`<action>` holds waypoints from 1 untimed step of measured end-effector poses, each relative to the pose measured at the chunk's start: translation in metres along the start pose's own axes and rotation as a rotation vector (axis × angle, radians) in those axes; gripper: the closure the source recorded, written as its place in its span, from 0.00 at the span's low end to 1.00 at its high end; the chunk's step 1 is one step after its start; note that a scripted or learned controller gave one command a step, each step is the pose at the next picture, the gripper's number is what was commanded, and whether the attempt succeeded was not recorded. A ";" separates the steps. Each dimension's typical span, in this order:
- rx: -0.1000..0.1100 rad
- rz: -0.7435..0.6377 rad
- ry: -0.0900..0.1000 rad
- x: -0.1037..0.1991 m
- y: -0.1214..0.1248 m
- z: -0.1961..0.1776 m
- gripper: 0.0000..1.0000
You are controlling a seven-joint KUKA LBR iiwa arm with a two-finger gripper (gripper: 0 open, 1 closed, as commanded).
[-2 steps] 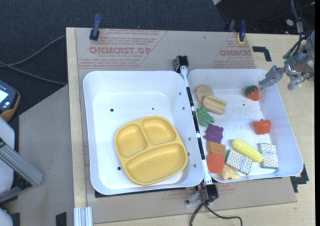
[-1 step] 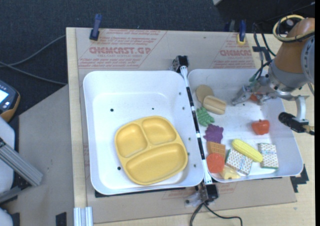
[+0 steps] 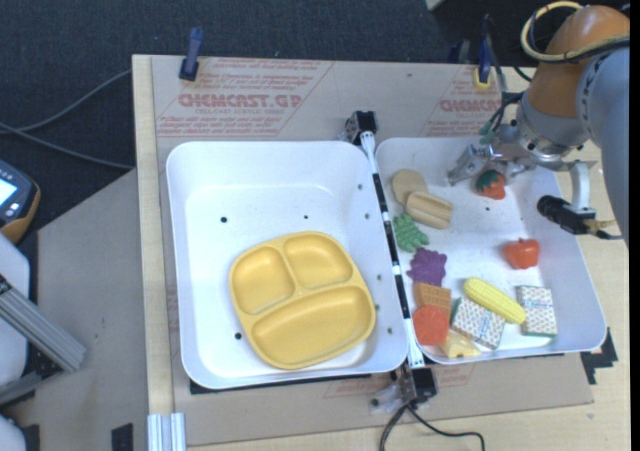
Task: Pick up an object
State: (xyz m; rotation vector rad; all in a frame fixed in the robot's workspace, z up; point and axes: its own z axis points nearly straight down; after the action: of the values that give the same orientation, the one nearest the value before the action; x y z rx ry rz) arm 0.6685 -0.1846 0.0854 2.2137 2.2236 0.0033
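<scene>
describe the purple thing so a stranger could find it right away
Look in the right bin, along its left wall near the middle. The purple grape bunch lies there, below a green leafy piece and above an orange cracker. Nothing else is purple.

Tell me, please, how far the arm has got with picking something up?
Done: the gripper has reached into the right white bin. In hand: it sits right at a small red-and-green toy, but a grasp isn't visible. Left: gripping and lifting; the yellow corn cob and the red tomato-like piece lie untouched.
</scene>
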 end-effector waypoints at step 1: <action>-0.001 0.001 -0.002 -0.002 0.000 -0.011 1.00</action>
State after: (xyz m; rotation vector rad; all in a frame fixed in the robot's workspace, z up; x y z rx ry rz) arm 0.6680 -0.1867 0.0965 2.2135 2.2202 0.0023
